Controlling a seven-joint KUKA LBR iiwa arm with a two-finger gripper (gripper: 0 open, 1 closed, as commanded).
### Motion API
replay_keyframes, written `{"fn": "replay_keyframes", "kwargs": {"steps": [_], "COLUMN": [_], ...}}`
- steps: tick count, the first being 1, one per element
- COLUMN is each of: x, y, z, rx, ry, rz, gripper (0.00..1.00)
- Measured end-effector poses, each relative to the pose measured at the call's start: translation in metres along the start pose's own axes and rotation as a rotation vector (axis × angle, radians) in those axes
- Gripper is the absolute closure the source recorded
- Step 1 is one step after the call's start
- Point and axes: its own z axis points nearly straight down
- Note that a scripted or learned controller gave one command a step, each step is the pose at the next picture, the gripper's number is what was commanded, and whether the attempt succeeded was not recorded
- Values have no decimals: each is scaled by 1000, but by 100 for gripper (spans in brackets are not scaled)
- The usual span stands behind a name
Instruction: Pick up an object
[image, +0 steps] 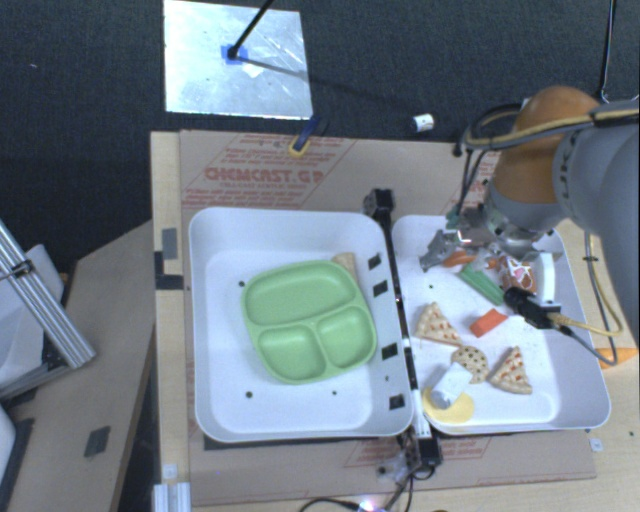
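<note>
The right bin (575, 395) holds several toy food pieces. Two pizza slices (436, 325) (511, 371) lie near its middle, with a cookie (468, 360) between them. An orange-red block (489, 323) and a green strip (483, 285) lie further back. A yellow round piece (450, 408) and a white piece (452, 380) sit at the front left. My gripper (452, 246) hangs low over the bin's back left part, right above a small orange piece (458, 258). Nothing visibly hangs from it.
The left bin (215, 400) holds a green divided plate (305, 320) with a tan piece (345, 263) behind it. Black clips (380, 205) line the ridge between the bins. A red-and-white item (520, 270) and a white bar (546, 280) lie under the wrist. Cables (585, 330) trail over the right rim.
</note>
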Motion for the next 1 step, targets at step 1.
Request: {"fn": "replay_keyframes", "kwargs": {"steps": [1], "x": [1], "y": [0], "z": [52], "rx": [-1], "ry": [0], "rz": [1], "gripper": [0]}}
